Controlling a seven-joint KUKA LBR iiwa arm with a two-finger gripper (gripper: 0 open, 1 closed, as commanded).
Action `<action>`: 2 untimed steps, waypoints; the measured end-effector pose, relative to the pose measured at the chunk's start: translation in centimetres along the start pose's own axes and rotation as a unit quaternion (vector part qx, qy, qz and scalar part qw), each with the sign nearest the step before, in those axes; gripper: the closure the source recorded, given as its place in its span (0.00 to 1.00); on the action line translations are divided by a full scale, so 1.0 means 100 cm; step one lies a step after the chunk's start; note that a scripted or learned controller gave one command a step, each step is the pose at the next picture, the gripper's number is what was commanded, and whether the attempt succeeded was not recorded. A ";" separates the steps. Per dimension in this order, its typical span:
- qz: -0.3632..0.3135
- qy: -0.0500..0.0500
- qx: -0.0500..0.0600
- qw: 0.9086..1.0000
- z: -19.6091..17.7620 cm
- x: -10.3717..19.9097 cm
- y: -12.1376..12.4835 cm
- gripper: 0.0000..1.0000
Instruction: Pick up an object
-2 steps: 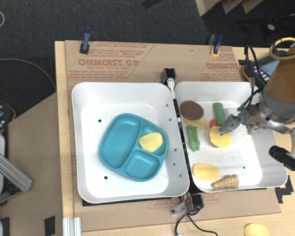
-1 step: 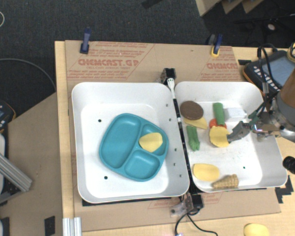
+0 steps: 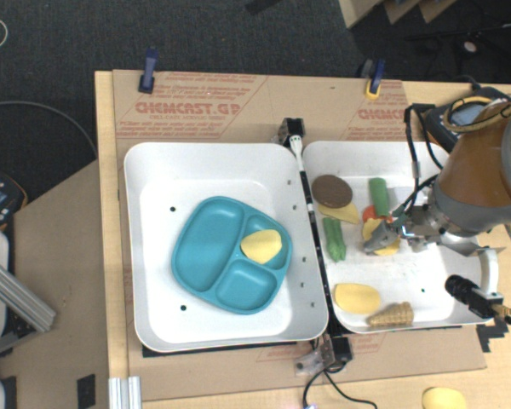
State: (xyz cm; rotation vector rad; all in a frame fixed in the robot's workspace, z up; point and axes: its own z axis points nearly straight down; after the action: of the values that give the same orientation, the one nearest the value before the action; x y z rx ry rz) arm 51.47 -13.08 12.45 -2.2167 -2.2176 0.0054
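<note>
Several small toys share the right bin [image 3: 426, 313], so I treat this step as choosing one piece and coming down on it alone. Nearest me along the front rim lie a pale yellow lump [image 3: 358, 296] and, just at its 4 o'clock, a waffle cone [image 3: 392, 316]. Both are well apart from the gripper [image 3: 381, 239], which hangs low over the middle of the bin, with the grey and orange arm [image 3: 481, 181] reaching in from 3 o'clock.

I cannot tell how the gripper is set, since the toys under it hide its tips. The likeliest target, I judge, is the small red and yellow cluster [image 3: 376, 225], touching or just under the gripper on its 11 o'clock side. A green stick [image 3: 335, 239] lies close at the gripper's 9 o'clock, a second green piece [image 3: 378, 194] stands at its 12 o'clock, and a brown disc [image 3: 332, 191] sits further off at about 10 o'clock.

To do this well, I would centre over a single piece before closing, because the cluster is crowded and a neighbour could be nudged or wedged in. I would descend straight, close slowly, and lift only a little first to check that something has really come up.

Beyond the divider at 9 o'clock, the left bin [image 3: 153, 296] carries a blue sectioned plate [image 3: 213, 245] with a yellow piece [image 3: 261, 245] on it, well out of reach for this step. Both bins rest on the cardboard-covered worktop [image 3: 119, 228].
</note>
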 end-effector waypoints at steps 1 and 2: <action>-0.003 0.000 -0.008 1.000 -0.107 0.062 -0.028 0.00; -0.002 -0.001 -0.014 1.000 -0.274 0.080 -0.035 0.00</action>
State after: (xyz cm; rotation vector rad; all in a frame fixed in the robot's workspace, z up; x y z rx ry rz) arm 48.13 -5.15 39.84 -2.2276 -2.2366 -0.0235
